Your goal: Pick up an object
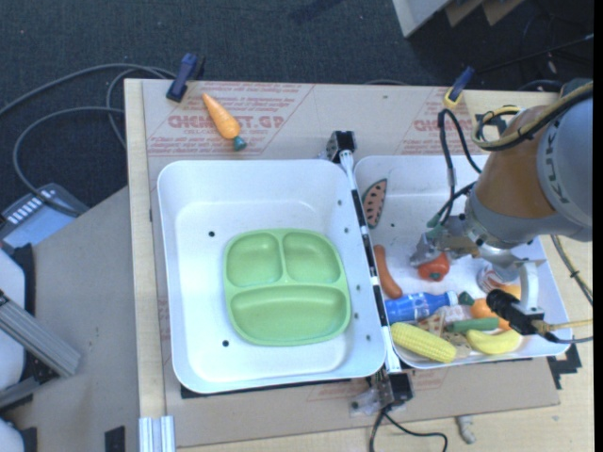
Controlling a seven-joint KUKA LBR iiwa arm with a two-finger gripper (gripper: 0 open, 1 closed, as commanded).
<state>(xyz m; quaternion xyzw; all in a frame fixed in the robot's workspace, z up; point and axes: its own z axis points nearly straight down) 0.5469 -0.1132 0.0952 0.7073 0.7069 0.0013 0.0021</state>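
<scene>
the red tomato (433,267) seems pinched between the narrowed gripper (431,255) in the right bin (405,182).

You see the right bin's (400,172) toys crowded toward its near side: a red tomato (433,267), a sausage (382,269) along the left wall, a blue bottle (417,306) lying flat, corn (423,342), a banana (494,342), and a watermelon slice (374,201) further back.
</scene>
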